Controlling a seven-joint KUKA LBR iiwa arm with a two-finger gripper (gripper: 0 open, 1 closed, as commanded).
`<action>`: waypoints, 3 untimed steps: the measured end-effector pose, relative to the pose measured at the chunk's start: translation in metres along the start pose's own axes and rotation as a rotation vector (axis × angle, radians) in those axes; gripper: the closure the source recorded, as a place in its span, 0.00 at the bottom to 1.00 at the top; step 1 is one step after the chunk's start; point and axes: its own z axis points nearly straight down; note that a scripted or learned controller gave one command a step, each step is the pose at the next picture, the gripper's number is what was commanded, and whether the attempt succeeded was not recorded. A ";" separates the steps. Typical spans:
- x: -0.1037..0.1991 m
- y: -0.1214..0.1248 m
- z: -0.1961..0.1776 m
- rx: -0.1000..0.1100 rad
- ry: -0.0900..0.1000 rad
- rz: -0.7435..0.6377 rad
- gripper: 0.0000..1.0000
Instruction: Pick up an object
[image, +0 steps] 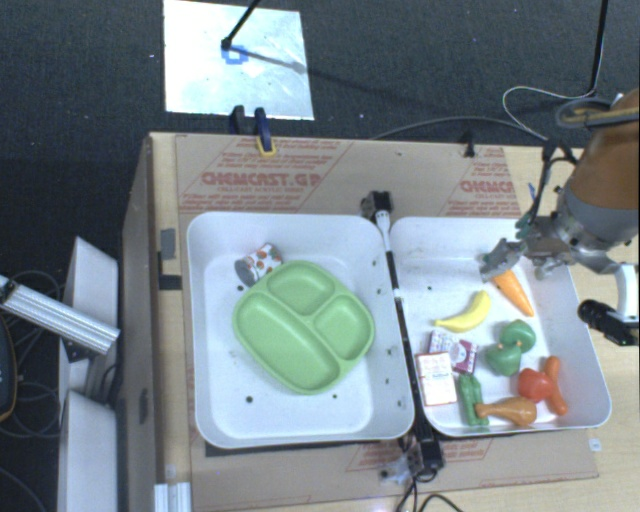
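My gripper (522, 262) hangs over the back of the right bin (430, 240), reaching in from the right. Just below it lies an orange carrot (514, 291), its upper end close under the gripper. A yellow banana (465, 313) lies left of the carrot. Nearer the front are a green pepper (510, 345), a red and orange toy (540, 385), a brown drumstick (505, 408), a green piece (470, 395) and two small cartons (437, 372).
The left bin (215, 300) holds a green divided plate (303, 325) and a small tipped can (258, 265) at its back left. A black divider (395, 290) runs between the bins. Cables trail behind the bench at the right.
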 end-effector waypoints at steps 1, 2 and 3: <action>-0.034 0.042 0.120 0.000 -0.001 0.001 0.00; -0.035 0.043 0.109 -0.004 -0.002 0.000 1.00; 0.009 0.021 -0.002 -0.006 -0.001 -0.002 1.00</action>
